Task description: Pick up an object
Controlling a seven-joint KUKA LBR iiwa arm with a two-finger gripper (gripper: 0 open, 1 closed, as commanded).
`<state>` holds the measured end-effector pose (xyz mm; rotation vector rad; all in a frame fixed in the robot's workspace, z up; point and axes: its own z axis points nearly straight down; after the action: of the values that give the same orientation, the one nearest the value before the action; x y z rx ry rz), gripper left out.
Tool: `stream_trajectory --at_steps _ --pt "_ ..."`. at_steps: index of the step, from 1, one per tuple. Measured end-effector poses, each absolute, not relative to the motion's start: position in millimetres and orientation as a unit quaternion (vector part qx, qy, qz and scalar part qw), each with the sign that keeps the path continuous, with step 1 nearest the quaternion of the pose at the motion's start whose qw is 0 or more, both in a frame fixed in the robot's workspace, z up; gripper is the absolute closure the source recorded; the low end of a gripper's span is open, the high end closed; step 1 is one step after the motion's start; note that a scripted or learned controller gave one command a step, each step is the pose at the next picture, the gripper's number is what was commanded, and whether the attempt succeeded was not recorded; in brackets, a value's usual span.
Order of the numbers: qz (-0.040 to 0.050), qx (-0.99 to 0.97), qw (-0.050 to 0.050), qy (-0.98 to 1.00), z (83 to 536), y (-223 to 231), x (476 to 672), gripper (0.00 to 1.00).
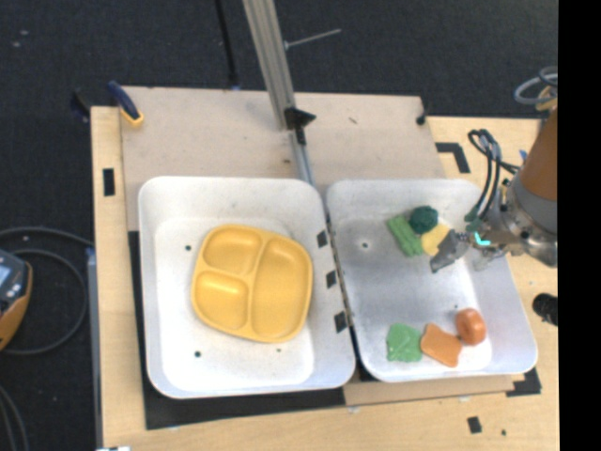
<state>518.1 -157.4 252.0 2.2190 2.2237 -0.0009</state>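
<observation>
Gripping or not, I could not tell: my two-finger gripper [449,255] hung over the right white shallow bin [376,289] at its far right side, a dark grey finger slanting down and left, and its state was not readable from above. My grey arm with the orange band [540,172] came in from the right edge. Nothing showed between the fingers.

Just left of my gripper lay a small cluster: a yellow piece [435,240] touching the finger's end or very near it, a dark green rounded lump [423,218] behind it, and a light green ridged block [406,235] whose long axis ran from far-left to near-right. At the bin's near side sat a flat light green piece [404,343], an orange flat wedge [441,346] just beside it with its long axis lying roughly left to right, and an orange rounded lump [470,326] touching the wedge's right end.

In the left white bin [169,214] rested a yellow plastic divided plate [252,282] with three compartments, near the middle, tilted slightly in plan.

Both bins stood side by side on a pale wooden bench [207,130]. An aluminium post [267,45] rose from the bench's far side between them. Dark carpet [56,26] with black cables surrounded the bench.
</observation>
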Motion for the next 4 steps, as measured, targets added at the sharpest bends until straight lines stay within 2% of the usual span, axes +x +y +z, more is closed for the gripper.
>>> stream_trajectory --at_steps 1,2,4 --pt "0.0003 0.706 0.001 0.708 253 -157 518.6 0.00" --pt "-0.0013 0.707 -0.001 0.707 190 -160 515.6 0.00" --pt "0.0000 0.707 0.001 0.707 100 -165 521.0 0.00"
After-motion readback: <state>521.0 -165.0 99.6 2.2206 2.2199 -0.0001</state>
